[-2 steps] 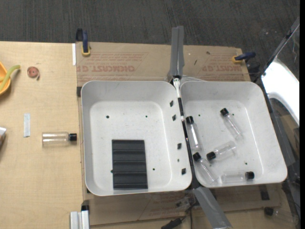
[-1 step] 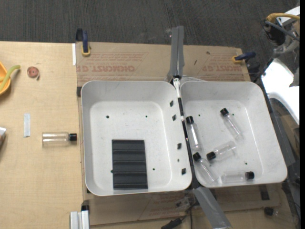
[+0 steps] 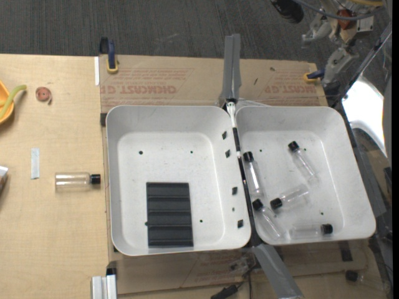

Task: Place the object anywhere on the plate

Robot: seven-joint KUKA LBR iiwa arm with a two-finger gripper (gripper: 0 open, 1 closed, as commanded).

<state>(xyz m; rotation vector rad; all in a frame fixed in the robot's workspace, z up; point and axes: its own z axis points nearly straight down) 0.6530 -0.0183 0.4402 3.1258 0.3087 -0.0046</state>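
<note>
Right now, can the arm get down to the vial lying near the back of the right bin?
Probably yes. The vial lies by itself on the right bin floor, apart from the other vials and the walls, with open space above. The end effector is raised beyond the bin's far right corner.

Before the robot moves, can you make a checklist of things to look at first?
1. Black ridged plate lies flat in the left bin: ok.
2. Plate top free of objects: ok.
3. Clear vials wait in the right bin: ok.
4. A vial lies apart enough to grab: cannot tell; several lie close together.
5. Gripper is above a vial: not ok; it is beyond the bins.
6. Gripper is ready to grab: cannot tell.
</note>
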